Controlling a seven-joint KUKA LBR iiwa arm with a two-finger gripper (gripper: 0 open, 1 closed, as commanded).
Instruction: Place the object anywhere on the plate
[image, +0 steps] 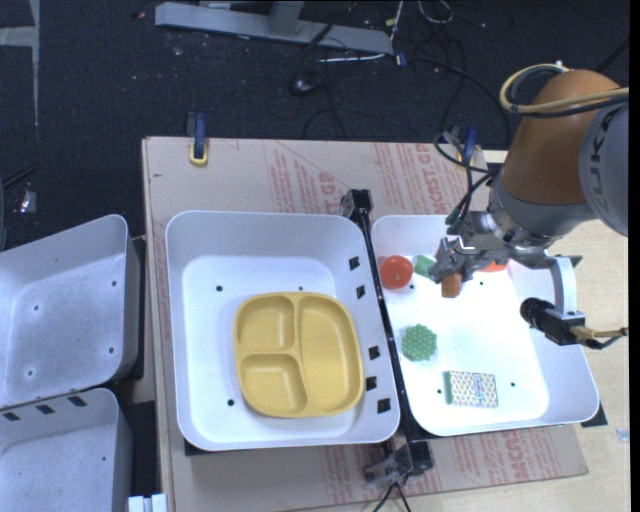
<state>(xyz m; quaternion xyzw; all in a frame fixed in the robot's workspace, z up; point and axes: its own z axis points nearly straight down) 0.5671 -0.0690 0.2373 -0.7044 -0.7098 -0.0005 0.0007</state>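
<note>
The gripper (452, 272) hangs over the right bin (565, 395), fingers pinching a small brown object (452, 286). An orange ball (397, 271) sits just beside it. The yellow plate (298, 353) waits in the left bin (190, 300).

Both white bins (190, 300) appear to be smooth, glossy plastic. The yellow plate (298, 352) is noted as matt plastic. The bench (270, 170) is surfaced with printed brown cardboard.
</note>
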